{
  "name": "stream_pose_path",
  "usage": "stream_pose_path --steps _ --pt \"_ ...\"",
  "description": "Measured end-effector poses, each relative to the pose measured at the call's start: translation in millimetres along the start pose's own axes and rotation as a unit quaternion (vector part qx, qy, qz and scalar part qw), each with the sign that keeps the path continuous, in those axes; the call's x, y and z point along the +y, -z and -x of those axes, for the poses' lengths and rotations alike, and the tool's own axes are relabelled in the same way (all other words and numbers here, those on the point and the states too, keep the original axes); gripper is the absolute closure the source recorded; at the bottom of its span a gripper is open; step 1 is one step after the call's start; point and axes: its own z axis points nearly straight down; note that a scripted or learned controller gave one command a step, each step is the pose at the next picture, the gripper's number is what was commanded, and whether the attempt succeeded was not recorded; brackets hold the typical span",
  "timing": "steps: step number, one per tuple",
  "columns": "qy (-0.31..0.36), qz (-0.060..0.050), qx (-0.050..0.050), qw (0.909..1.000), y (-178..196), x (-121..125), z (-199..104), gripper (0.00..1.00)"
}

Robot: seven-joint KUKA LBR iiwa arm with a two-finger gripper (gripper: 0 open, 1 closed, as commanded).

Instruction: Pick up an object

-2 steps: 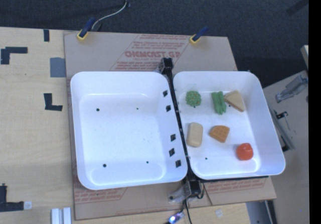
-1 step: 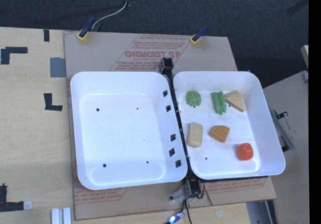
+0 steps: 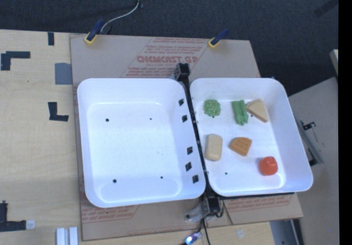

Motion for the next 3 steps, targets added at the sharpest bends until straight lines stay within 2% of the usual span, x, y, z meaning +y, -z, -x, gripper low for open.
stream_pose_path --steps 1,2,3 --pt "-0.001 -0.001 0.000 1.0000 7.9 0.5 0.2 1.00" --pt "-0.001 -0.007 0.002 1.0000 -95.4 24.8 2.7 1.00" --pt "0.000 -0.008 0.003 1.0000 -210.3 39.2 1.8 1.00"
